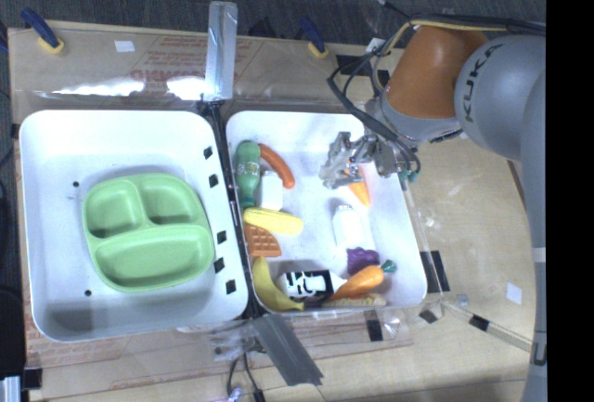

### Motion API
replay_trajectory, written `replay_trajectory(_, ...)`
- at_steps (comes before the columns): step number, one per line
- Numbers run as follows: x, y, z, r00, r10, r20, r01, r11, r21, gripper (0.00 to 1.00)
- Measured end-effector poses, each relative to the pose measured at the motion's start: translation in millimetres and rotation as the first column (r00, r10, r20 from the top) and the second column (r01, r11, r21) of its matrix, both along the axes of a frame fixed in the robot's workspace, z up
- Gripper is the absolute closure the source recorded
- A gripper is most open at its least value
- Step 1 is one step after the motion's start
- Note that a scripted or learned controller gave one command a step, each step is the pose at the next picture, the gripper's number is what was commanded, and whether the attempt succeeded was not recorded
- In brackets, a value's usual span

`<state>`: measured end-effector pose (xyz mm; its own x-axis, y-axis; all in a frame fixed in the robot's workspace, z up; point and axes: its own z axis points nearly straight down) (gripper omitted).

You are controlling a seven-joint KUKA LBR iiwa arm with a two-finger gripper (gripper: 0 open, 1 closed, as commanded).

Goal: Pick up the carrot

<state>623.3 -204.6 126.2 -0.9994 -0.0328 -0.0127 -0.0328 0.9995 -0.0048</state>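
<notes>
Seemingly early: the end effector [345, 161] hovers in the right bin [408, 233], grip state unreadable, while the carrot [360, 282] lies ungrasped.

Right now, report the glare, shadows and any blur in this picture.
Camera view: glare whitens the clear sheet behind the left bin; soft shadow fills that bin's near corner; the gripper looks slightly blurred above the right bin; the carrot and green tray are evenly lit.
</notes>
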Motion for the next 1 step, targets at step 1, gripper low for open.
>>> replay_trajectory(1,0.0,0.2,-0.2,1.000,0.001,0.000,-0.001,1.000,0.000,0.00)
